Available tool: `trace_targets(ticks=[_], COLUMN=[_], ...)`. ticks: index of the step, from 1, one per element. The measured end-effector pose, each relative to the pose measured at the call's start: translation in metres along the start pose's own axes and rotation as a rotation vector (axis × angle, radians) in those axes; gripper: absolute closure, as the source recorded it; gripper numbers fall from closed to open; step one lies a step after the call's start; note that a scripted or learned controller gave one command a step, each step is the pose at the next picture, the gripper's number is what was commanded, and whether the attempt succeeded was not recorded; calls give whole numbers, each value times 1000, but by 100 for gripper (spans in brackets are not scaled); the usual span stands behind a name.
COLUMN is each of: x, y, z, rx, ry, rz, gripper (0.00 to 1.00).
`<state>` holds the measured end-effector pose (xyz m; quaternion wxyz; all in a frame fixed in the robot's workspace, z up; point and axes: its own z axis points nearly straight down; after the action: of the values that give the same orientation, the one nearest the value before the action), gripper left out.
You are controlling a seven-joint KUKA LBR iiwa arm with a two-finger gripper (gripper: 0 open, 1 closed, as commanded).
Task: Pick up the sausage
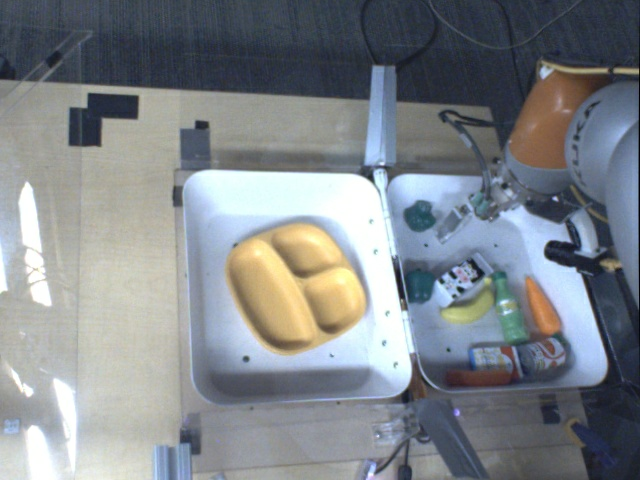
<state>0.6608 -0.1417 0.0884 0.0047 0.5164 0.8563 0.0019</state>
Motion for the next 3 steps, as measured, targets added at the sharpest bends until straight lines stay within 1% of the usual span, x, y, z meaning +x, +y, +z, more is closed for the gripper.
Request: trace_targets(ticks=[1,2,3], x=[12,56,41], y=[11,33,-4], z=[1,-100,0], rx=[22,-1,-2], ry=[1,0,0], rz=[-71,-183,-295], gripper=[0,0,0])
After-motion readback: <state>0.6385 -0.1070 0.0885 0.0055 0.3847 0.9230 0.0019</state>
